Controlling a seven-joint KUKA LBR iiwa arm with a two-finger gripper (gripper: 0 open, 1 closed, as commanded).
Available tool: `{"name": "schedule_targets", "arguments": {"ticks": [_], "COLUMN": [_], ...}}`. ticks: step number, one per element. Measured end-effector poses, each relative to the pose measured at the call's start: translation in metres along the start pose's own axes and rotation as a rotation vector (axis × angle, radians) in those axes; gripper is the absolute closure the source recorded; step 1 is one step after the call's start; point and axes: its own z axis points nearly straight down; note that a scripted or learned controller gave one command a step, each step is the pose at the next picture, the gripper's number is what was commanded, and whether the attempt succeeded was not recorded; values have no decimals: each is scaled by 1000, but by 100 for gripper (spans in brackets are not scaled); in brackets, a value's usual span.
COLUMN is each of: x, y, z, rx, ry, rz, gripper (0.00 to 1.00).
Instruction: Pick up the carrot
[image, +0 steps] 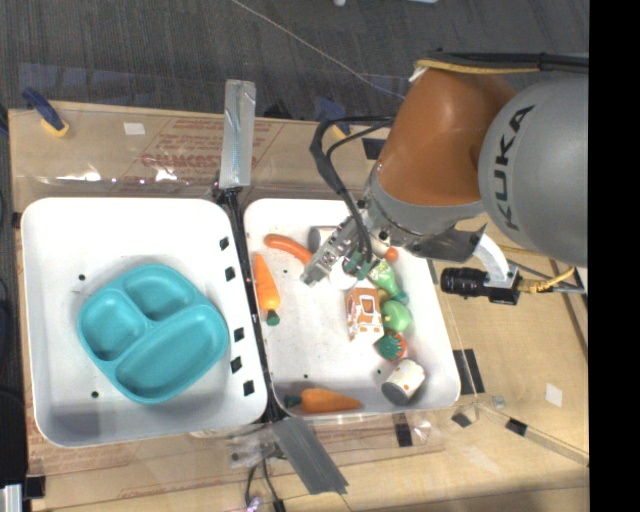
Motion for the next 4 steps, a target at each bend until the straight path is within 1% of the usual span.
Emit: {"name": "schedule_targets", "arguments": {"ticks": [2,3,4], "x": [0,-39,-39], "y": [3,42,43], "z": [-20,25,14], "rx": [0,0,-1], "ry": [-2,-2,-5], "rz": [-16,253,246], "gripper": [100,100,100]}}
